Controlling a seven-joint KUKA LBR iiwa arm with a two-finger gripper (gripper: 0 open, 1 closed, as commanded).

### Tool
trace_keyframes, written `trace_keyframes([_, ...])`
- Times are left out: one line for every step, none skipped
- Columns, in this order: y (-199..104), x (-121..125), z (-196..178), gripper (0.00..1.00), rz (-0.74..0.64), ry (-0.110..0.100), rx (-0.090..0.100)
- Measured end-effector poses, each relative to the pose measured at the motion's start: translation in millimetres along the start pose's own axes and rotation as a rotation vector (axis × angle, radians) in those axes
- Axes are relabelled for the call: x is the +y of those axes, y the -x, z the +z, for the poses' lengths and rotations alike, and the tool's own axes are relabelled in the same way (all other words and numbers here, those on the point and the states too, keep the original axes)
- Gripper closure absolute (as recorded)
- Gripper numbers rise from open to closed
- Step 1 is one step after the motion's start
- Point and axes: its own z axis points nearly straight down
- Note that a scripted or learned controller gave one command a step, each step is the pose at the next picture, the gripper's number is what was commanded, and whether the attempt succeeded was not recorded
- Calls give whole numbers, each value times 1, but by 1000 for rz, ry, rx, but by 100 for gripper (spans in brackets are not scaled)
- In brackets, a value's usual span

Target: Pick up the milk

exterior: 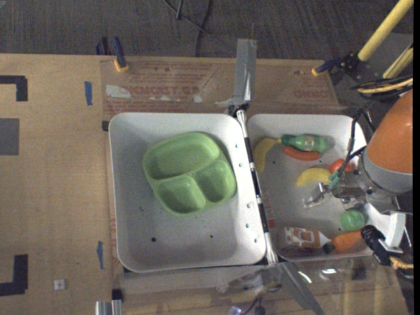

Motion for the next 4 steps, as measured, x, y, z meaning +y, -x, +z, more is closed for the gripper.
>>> trace_keyframes([-26, -1, 35, 0, 381, -4, 2])
trace_keyframes([-26, -1, 26, 100, 383, -4, 1])
trace_keyframes([-1, 16, 6, 100, 306, 2, -1])
trace_keyframes([-23, 6, 11, 100, 525, -3, 1])
